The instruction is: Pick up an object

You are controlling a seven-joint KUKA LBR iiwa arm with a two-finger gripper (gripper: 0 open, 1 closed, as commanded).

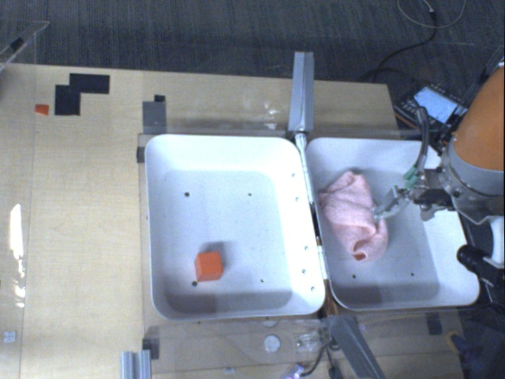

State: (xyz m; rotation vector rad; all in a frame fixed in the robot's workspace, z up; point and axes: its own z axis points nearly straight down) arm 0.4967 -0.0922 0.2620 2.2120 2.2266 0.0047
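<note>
A crumpled pink cloth point(353, 215) lies in the left half of the right bin point(410, 287). A small orange block point(209, 266) rests in the front left part of the left bin point(237, 156). My gripper point(387, 207) reaches in from the right and hangs low over the right bin, its tip at the cloth's right edge. The tip appears to touch the cloth, but the slanted view hides whether anything is gripped. The orange-banded arm point(483, 144) fills the right side above it.
A metal divider post point(301, 93) stands behind the seam between the bins. Black cables and a device point(430, 105) lie at the back right. Black markers point(77, 91) and a small orange tag point(42, 110) sit on the wooden bench at far left.
</note>
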